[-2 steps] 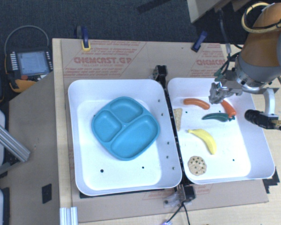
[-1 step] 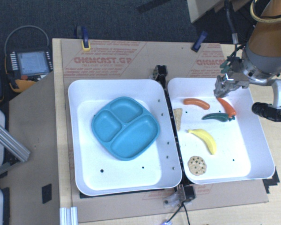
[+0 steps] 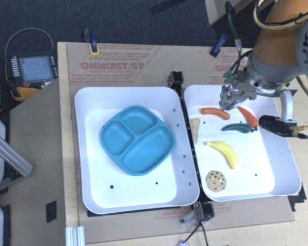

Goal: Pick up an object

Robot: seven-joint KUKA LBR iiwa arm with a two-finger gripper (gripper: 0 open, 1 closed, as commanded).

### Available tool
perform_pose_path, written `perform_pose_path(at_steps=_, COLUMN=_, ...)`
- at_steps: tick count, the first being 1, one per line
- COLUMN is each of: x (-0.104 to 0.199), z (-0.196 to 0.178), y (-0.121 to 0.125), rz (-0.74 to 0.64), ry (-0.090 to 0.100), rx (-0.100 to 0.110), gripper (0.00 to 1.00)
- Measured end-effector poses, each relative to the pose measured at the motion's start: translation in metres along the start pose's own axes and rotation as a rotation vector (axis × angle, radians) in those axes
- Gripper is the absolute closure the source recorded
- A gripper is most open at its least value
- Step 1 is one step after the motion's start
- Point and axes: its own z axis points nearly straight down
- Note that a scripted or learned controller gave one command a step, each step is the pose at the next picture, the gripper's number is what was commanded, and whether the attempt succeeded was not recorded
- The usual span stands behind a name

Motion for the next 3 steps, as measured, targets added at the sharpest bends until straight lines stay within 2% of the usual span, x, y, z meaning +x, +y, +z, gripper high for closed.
perform_pose_path(at_steps=2, x=0.096, z=0.025, y=-0.026, rz=-0.001, ry=0.001, rx=0.002, gripper=1.00)
perform_pose_path(at_steps=3, x=0.146, z=0.028, y=-0.048, rz=-0.001, ry=0.000, rx=0.003, gripper=1.00)
